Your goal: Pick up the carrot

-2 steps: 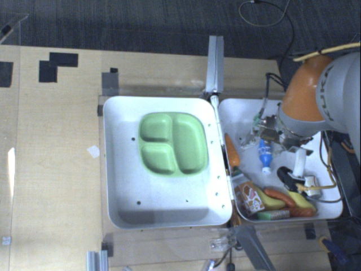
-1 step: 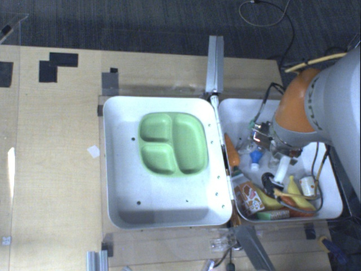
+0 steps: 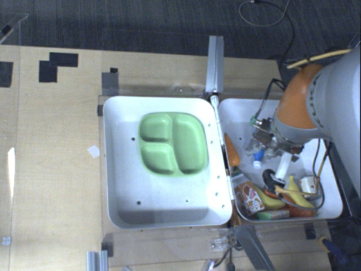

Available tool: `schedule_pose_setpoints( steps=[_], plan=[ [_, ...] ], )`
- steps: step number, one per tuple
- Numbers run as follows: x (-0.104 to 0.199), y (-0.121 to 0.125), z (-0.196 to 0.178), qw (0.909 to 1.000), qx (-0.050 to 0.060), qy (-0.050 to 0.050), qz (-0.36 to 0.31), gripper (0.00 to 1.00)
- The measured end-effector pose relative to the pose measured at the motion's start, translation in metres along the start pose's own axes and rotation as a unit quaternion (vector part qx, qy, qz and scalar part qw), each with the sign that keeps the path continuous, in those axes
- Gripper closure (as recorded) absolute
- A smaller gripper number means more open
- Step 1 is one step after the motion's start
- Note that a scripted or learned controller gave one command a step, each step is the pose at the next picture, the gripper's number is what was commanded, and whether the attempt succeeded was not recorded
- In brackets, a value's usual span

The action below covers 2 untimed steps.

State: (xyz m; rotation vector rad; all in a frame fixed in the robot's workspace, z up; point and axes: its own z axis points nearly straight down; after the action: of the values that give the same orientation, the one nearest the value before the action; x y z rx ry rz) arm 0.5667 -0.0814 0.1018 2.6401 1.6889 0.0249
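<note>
The carrot is seen lying in the right bin, centre-right of the frame, along that bin's left wall, long axis running roughly top to bottom. It is not lifted; the pick is judged not yet accomplished.

The gripper is found over the middle of the right bin, to the right of the carrot and apart from it. Nothing is seen held by it. Whether it stands wide or narrow cannot be told from this view, the wrist hardware obscuring it. Remaining, by judgement: alignment over the carrot, descent, closure, lift.

Count, as far as can be made out:
- Bins: two, left bin and right bin.
- Green tray: one, three compartments, in the left bin.
- Carrot: one.
- Banana: one, lower right of the right bin.
- Snack packet: one, lower left corner of the right bin.
- Further small items are heaped along the right bin's lower edge; their number cannot be settled.
</note>
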Motion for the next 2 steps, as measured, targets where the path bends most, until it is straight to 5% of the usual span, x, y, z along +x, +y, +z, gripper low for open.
schedule_pose_setpoints(
  steps=[1,2],
  plan=[
    [-0.089,0.034,0.013,0.9998,0.002,-0.005,0.019,1.0],
    [-0.066,0.076,-0.086,1.0,0.005,-0.004,-0.007,1.0]
  ],
)
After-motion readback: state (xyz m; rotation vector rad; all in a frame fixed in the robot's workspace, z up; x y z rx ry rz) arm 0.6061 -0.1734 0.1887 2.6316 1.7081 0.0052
